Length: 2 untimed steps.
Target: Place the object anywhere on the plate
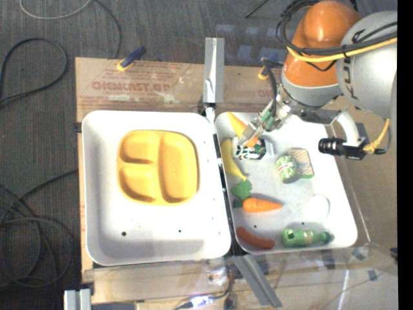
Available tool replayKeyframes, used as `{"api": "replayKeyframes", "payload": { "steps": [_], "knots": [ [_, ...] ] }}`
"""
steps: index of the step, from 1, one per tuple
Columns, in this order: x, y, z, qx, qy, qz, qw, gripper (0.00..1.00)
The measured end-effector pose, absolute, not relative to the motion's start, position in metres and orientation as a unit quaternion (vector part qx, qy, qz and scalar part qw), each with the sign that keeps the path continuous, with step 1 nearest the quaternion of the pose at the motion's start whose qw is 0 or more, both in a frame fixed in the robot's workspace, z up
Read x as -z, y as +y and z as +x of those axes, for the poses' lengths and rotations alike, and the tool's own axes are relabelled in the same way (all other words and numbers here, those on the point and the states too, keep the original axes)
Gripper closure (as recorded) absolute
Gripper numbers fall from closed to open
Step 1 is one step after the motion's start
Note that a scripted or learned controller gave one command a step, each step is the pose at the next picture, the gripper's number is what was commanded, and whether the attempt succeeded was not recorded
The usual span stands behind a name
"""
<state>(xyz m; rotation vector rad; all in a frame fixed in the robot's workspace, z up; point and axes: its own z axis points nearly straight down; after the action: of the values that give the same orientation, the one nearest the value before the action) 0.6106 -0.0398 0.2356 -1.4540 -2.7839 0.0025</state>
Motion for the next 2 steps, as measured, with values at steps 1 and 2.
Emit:
{"api": "replayKeyframes", "payload": {
  "steps": [1,2],
  "knots": [
    [-0.183,-0.063,0.600,-0.0012,-0.910,-0.414,0.001,1.00],
    [-0.182,0.015,0.622,-0.0011,-0.865,-0.501,0.001,1.00]
  ]
}}
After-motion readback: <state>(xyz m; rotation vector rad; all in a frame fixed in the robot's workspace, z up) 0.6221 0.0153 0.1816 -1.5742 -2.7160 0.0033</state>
